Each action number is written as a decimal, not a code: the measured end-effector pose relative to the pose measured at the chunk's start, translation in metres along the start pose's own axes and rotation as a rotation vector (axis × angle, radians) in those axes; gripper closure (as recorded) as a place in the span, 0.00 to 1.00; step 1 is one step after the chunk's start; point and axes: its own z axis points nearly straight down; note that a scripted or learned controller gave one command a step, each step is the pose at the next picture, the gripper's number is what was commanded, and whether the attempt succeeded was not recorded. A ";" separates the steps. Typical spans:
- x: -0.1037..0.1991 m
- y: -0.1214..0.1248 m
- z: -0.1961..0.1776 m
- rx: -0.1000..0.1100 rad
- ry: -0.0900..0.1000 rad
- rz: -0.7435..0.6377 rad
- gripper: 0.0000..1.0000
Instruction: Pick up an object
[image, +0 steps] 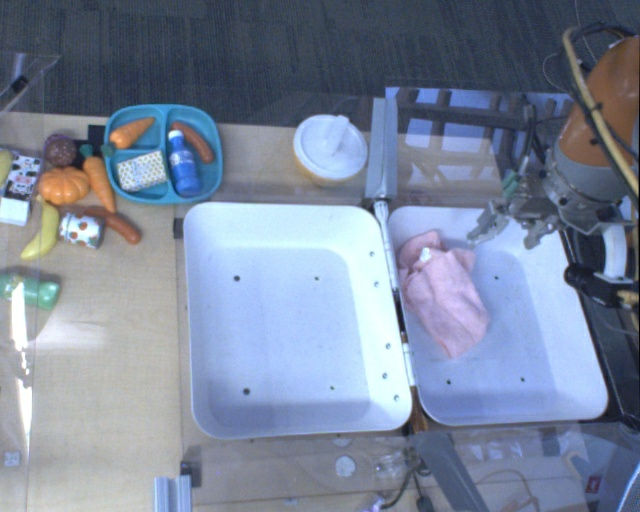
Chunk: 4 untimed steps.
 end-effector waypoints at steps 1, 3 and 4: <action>-0.007 0.008 0.144 -0.011 -0.001 -0.065 0.00; -0.055 0.014 0.073 -0.001 -0.001 0.392 0.00; -0.018 0.012 0.148 -0.004 0.000 0.282 0.00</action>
